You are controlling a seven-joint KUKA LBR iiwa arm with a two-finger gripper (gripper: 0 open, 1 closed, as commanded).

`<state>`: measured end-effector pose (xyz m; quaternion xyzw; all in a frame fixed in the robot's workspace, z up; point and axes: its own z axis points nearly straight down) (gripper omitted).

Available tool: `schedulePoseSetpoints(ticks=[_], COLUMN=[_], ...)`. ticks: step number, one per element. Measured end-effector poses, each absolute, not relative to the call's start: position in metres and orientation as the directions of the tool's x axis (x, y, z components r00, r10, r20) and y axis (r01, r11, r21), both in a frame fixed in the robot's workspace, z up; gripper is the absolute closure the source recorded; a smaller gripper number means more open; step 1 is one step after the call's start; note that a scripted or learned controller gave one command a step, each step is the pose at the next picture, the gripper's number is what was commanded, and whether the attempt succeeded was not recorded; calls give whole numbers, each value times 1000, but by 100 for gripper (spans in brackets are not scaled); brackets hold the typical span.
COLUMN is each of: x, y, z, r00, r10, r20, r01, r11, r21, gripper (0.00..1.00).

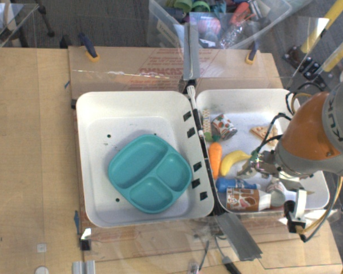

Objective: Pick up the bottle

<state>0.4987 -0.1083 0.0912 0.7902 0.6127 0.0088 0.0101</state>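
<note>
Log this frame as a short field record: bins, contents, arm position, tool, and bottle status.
left bin: holds a teal divided plate
right bin: holds a bottle, carrot, banana, small wrapped item, cracker-like piece
bottle: lying on its side along the near wall, brown label, white cap end toward the right
arm: reaching in from the right, over the right bin
tool: low above the banana and bottle
bottle status: resting in the bin, not lifted
</note>
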Motion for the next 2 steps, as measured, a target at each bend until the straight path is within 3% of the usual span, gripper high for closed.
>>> schedulePoseSetpoints(ticks=[1,2], x=[491,488], y=[-93,-94], z=[92,90], r00=[312,173], r10=[950,985], r20=[4,0], r01=[949,985], r11=[-312,-173], r21=[36,23], gripper=[0,0])
